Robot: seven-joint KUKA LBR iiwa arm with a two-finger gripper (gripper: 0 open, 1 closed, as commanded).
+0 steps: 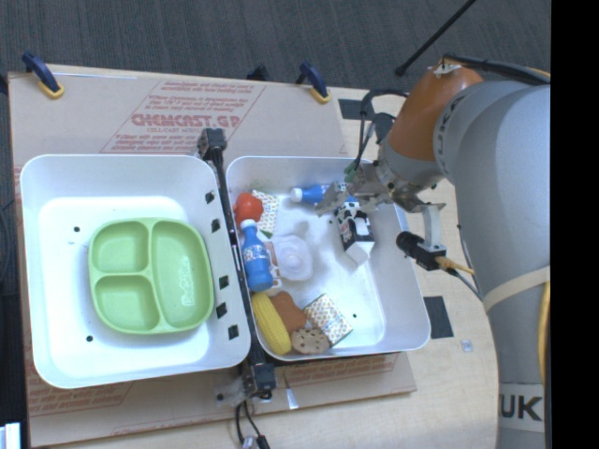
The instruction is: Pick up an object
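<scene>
Across a tan cardboard sheet (187, 120) printed with red lettering, held by blue and yellow clamps (314, 79), sit two shallow white plastic bins. Dark grey carpet (234, 17) lies beyond. A pale green three-compartment plate (150, 274) rests in the left bin (47, 344). Inside the right bin (407, 316) lie a blue bottle with a red cap (253, 251), a yellow corn cob (270, 319), a round brown cookie (305, 341) and a translucent white cup (294, 256). Over that bin's upper right part, the gripper (354, 224) clasps a small black-and-white block (355, 235) between its fingers.
</scene>
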